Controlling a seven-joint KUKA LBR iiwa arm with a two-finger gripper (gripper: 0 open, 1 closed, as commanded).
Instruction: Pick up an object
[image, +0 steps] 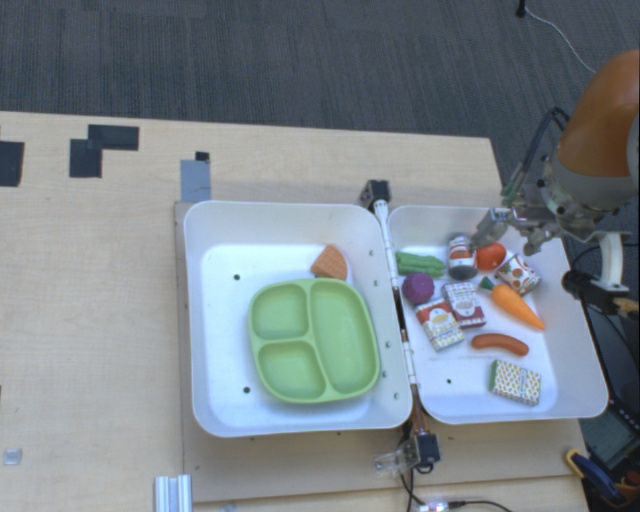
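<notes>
Objects for the picking crowd the right bin (575, 395), toward the tabletop's right edge: a carrot (517, 304), a sausage (500, 344), a purple ball (418, 288), a red tomato (490, 257), a green vegetable (420, 263), a small can (460, 258) and several little printed boxes. We see the end effector (512, 228) poised over that bin's far edge, right by the tomato and can, and we cannot tell from this slant how it is set. Nothing shows in its grasp, so we judge the pick not yet made. Over in the left bin (215, 330) sit a green divided plate (314, 341) and an orange piece (330, 263) at its far side. Left to do, we reckon: descend, close on one item, lift.
</notes>
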